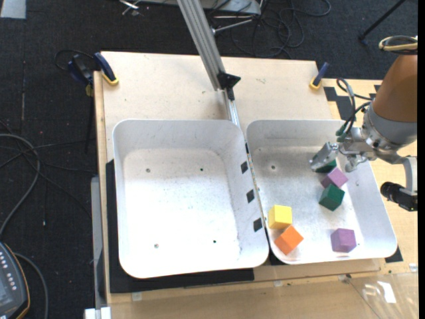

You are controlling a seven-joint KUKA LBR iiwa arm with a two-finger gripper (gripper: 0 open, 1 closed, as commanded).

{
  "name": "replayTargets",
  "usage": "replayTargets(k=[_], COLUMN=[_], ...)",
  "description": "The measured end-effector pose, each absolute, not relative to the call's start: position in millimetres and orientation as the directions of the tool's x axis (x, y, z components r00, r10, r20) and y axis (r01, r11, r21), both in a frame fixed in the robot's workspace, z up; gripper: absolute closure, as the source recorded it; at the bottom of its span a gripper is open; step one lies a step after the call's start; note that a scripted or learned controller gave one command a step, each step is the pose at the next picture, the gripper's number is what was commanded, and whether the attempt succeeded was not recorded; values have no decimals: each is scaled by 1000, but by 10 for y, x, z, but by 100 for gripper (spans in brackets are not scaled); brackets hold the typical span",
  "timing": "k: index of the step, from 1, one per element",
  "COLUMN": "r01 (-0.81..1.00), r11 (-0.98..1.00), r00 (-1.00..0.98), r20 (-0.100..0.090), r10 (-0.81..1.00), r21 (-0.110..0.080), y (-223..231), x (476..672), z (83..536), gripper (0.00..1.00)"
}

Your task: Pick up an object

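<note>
- Blocks lie scattered in the right bin [292, 135], which is one of two shallow white bins set side by side on a pale wooden bench [166, 85].
- Closest to the gripper [325, 159] is a small light purple block [337, 177], just below and right of the fingertips.
- A dark green block [331, 197] sits touching, or nearly touching, the lower side of that light purple block.
- A second purple block [343, 240] rests near the bin's front right corner, well apart from the others.
- A yellow block [279, 215] and an orange block [289, 239] sit together near the front left of the same bin, beside the wall shared with the left bin [179, 198].
- Whether the fingers are open or closed cannot be told from this angle, nor whether anything is between them; something dark green shows at their tips.
- The gripper hangs low over the middle of the right bin, on the grey arm [392, 121] with its orange band reaching in from the right.
- A slanted metal rail [202, 35] runs from the top down to the gap between the bins.
</note>
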State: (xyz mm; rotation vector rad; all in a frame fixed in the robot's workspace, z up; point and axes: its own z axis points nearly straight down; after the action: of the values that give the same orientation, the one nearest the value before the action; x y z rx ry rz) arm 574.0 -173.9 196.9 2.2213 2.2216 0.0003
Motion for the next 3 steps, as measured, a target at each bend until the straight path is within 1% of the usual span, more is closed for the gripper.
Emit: replayTargets(k=[1, 2, 3], r01=[1000, 1000, 1000], r11=[-4, -1, 11], r00=[4, 1, -11], r20=[-1, -1, 3], r10=[1000, 1000, 1000], r21=[0, 3, 4], y=[-2103, -2088, -1178], x=[5360, 5377, 5892], z=[935, 1058, 1400], gripper=[0, 100, 100])
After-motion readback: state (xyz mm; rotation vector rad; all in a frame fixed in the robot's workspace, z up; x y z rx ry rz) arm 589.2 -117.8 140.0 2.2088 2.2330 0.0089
